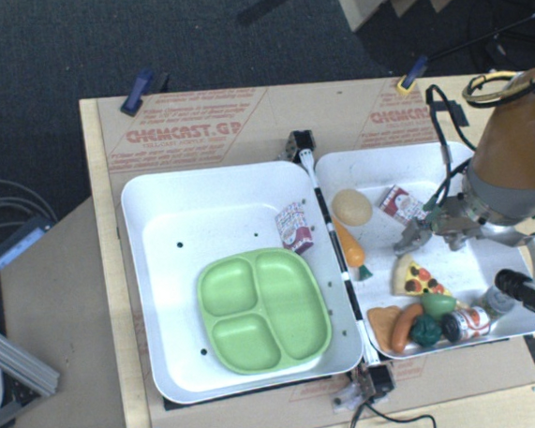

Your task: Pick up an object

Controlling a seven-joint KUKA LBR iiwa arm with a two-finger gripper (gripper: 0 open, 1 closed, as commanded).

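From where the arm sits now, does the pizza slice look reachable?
Probably yes. The gripper hovers in the right bin, just above the pizza slice, whose top lies uncovered, though toys crowd its lower edge.

Pincer (418, 232) above pizza slice (417, 277)

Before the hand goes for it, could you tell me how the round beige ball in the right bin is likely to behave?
The beige ball looks smooth and round, so it would probably roll if nudged. It sits near the bin's dividing wall, which might stop it that way. Its curved surface could slip out from a two-finger pinch.
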